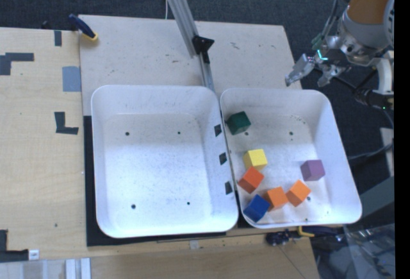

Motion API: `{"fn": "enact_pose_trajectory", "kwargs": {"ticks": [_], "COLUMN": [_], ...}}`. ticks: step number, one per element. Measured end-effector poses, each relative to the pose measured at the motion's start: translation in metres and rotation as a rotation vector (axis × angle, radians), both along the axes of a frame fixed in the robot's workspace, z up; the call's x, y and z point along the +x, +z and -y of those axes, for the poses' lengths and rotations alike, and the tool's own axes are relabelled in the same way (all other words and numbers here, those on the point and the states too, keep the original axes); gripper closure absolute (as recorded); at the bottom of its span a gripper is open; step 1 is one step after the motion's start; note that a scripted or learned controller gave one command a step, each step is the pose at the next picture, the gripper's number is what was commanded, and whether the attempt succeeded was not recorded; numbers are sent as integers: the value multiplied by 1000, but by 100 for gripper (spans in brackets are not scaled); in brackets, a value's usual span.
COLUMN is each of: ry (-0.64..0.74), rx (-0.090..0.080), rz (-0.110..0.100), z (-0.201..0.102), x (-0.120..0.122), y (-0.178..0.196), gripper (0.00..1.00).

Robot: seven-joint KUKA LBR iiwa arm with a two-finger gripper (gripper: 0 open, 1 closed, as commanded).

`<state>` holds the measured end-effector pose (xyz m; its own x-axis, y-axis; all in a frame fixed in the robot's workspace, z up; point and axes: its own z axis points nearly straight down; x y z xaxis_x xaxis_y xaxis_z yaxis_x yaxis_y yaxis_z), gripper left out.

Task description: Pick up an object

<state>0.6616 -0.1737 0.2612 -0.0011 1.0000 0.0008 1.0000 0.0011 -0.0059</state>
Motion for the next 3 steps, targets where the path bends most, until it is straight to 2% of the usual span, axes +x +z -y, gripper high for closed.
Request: {"fn": "enact_pose_trajectory", "kwargs": {"ticks": [1,3], "ry": [1,2], "rx": [-3,-1], "rz": [4,-2], "z": [0,-13], "x": [1,2], "y": [3,-123], "gripper": [0,0]}}
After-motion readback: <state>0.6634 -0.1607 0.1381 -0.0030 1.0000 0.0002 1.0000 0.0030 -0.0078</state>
